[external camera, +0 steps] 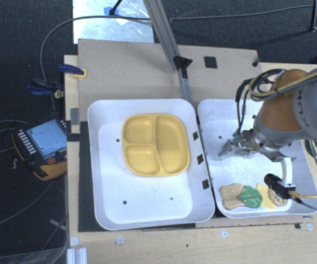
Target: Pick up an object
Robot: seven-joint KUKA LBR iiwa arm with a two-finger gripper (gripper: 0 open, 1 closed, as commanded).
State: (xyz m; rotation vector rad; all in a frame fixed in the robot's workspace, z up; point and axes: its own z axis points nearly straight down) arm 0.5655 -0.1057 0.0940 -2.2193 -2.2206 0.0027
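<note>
Objects for picking: tan piece (231, 196), green piece (250, 197) and yellow piece (267, 196), bunched touching at near edge of right bin (213, 114). From left: left bin (106, 202) bearing yellow divided plate (156, 144), lying flat. Next, in right bin, gripper (227, 149) low over bare floor, up and left of pile, clear of it, nothing between fingers; spread of fingers cannot be told. Arm (282, 111) entering from right.

Bright, even light; perhaps slightly soft.
</note>
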